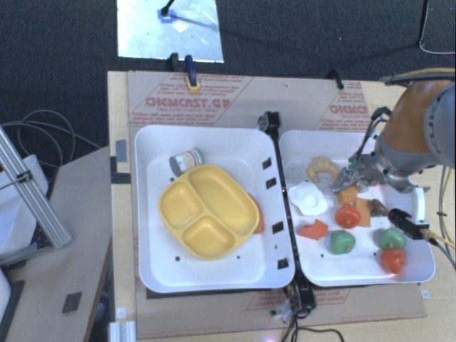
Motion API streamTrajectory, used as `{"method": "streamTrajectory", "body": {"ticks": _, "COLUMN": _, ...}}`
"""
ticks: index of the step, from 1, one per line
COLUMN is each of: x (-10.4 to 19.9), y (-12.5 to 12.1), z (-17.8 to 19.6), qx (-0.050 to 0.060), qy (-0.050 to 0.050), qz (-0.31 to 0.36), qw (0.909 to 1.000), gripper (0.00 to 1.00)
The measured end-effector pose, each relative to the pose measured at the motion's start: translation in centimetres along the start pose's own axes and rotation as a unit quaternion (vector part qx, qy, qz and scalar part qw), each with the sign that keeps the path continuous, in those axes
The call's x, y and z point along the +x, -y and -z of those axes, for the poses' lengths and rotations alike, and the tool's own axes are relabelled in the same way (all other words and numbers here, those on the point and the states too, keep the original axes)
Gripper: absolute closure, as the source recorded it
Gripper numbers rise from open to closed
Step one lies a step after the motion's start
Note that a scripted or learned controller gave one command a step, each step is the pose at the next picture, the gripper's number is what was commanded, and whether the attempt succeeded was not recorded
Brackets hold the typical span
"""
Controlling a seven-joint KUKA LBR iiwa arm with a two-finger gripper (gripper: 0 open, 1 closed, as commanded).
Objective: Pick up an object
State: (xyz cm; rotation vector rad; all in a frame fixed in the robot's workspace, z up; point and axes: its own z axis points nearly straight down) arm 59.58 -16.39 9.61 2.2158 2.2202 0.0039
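My gripper (347, 182) is low in the right bin (420, 262), near its middle, coming off the grey arm with the orange band (417, 116) at the right. Its tip sits right over an orange wedge (348, 195), which it partly hides. A tan croissant (323, 168) lies just left of the tip. A red tomato (347, 216) lies just below the tip. Further left is a white fried egg (308, 199).
The right bin also holds an orange-red piece (312, 229), two green vegetables (342, 242) (390, 238) and a red fruit (392, 261). In the left bin (153, 262) lie a yellow divided plate (206, 210) and a small tin (186, 162). A black divider (279, 191) runs between the bins.
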Motion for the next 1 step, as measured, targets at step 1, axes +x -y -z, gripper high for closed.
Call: {"method": "streamTrajectory", "body": {"ticks": 1, "x": 6.43, "y": 0.72, "z": 10.12, "qx": -0.003, "qy": -0.001, "qz": 0.004, "qw": 1.0, "gripper": 1.0}}
